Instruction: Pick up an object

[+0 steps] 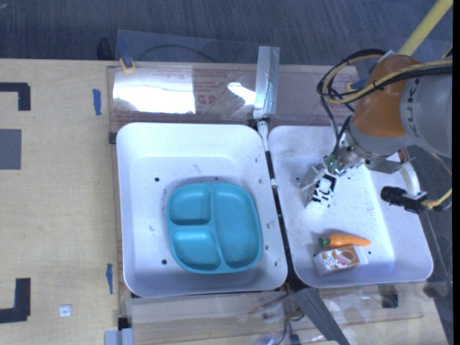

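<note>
My gripper (322, 190) hangs low over the middle of the right bin (402, 264), reaching in from the upper right under the orange-banded wrist (381, 106). Its black and white tip points down and to the left, close to the bin floor. An orange carrot (346, 241) lies near the bin's front, about a hand's width below the gripper. A small white and red carton (337, 259) lies just in front of the carrot, touching it. Nothing shows in the gripper's grasp.
The left bin (144, 149) holds a blue divided plate (213, 226) at its front centre. A ridge (272, 185) separates the two bins. Yellow and black cables (345, 77) loop above the wrist at the back right.
</note>
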Robot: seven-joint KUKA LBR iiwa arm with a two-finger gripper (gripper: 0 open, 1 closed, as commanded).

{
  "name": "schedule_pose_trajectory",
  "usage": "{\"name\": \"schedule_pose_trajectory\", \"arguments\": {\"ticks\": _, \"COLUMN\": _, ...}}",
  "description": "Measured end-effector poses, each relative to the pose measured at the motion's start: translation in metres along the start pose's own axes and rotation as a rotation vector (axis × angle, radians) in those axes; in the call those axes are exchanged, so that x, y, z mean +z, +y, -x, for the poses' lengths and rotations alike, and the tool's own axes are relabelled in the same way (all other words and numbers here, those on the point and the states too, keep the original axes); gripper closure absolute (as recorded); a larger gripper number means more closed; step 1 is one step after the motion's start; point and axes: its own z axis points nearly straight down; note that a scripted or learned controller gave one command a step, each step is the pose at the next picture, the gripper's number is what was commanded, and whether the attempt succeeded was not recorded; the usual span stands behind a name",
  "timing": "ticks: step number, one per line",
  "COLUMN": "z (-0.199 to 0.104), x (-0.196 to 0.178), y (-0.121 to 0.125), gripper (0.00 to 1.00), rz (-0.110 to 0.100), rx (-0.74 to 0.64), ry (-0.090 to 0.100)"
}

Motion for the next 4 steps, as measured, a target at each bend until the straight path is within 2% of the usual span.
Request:
{"name": "schedule_pose_trajectory", "arguments": {"ticks": 1, "z": 0.002, "x": -0.013, "y": 0.002, "gripper": 1.00, "rz": 0.008, "rx": 0.002, "ry": -0.004}}
{"name": "schedule_pose_trajectory", "arguments": {"ticks": 2, "z": 0.002, "x": -0.012, "y": 0.002, "gripper": 0.00, "rz": 0.006, "rx": 0.002, "ry": -0.003}}
{"name": "schedule_pose_trajectory", "arguments": {"ticks": 3, "z": 0.025, "x": -0.034, "y": -0.090, "gripper": 0.00, "rz": -0.006, "rx": -0.130, "ry": 0.002}}
{"name": "schedule_pose_trajectory", "arguments": {"ticks": 4, "z": 0.062, "x": -0.008, "y": -0.111, "gripper": 0.00, "rz": 0.010, "rx": -0.120, "ry": 0.000}}
